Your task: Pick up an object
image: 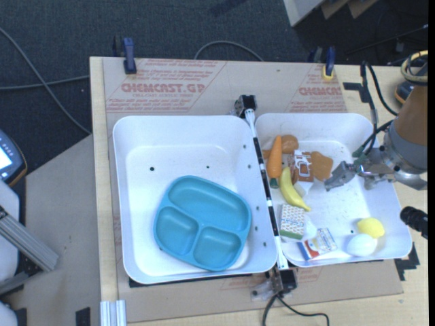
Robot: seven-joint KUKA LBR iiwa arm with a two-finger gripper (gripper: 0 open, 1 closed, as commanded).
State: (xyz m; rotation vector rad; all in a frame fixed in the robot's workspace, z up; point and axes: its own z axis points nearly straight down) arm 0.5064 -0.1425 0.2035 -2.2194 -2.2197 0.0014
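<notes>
The camera view looks down on a pale wooden surface (204, 87) carrying two shallow white bins side by side. The left bin (136, 141) holds a blue divided plate (201, 223) with three compartments, lying toward the near side of that bin. The right bin (340, 124) holds the loose objects: an orange carrot (274, 157) lies against the bin's left wall toward the far side, with a brown rounded piece (289, 143) just beside its far end; a yellow banana (292, 190) curves nearer, just right of the carrot's near end; a small brown-and-white packet (303, 167) and a tan bread-like piece (321, 164) sit right of the carrot. Nearer along the left wall lies a small checkered box (293, 221), and nearer still a flat white packet with red and blue print (317, 243). In the near right corner a yellow lemon (370, 227) touches a white egg-like ball (361, 244). The grey arm (408, 141) reaches in from the right, and its hand (338, 176) hangs over the middle of the right bin, just right of the tan piece and apart from the banana. Its dark fingers (335, 179) point left, appear spread, and have nothing between them.
</notes>
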